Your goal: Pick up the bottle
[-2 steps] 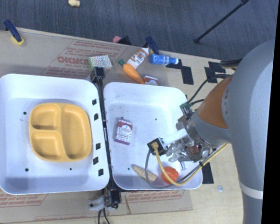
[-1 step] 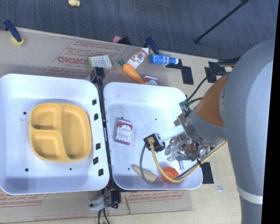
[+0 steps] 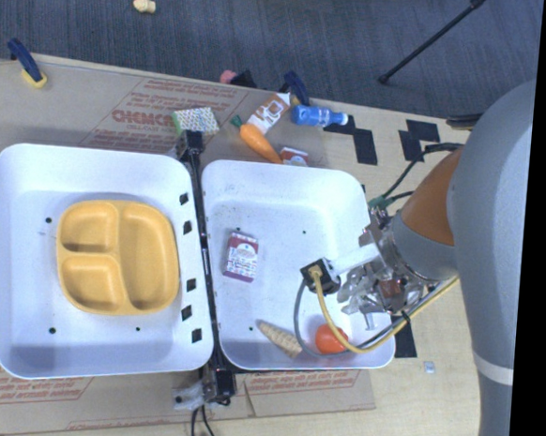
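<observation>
I position the gripper (image 3: 365,300) low over the right bin (image 3: 285,185), above the orange ball (image 3: 329,339), finger state indeterminate, with the bottle (image 3: 317,116) behind that bin, so repositioning appears necessary.

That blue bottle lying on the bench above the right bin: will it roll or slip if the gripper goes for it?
The blue bottle lies on its side on flat cardboard, so a nudge will probably roll it. It looks small and likely light, so it may skid away. Its rounded, smooth-looking body could slip between fingers.
</observation>
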Motion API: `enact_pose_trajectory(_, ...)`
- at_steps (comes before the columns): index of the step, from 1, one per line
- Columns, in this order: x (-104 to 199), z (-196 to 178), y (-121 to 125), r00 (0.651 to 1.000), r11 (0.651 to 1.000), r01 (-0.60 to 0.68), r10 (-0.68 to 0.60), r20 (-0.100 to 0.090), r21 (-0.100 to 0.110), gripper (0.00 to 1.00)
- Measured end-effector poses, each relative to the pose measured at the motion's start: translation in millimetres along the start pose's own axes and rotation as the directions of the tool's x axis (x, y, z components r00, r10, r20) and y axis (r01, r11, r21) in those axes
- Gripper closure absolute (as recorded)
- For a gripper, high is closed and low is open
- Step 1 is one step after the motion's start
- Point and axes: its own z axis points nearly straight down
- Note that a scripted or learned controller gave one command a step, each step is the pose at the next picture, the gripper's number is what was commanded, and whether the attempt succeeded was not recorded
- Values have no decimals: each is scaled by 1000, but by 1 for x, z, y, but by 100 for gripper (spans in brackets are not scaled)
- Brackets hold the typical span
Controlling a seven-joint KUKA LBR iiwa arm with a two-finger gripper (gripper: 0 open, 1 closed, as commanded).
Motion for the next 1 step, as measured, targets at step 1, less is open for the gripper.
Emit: enact_pose_trajectory(1, 3, -3, -14, 1000, 1000, 2, -2, 0, 2, 100)
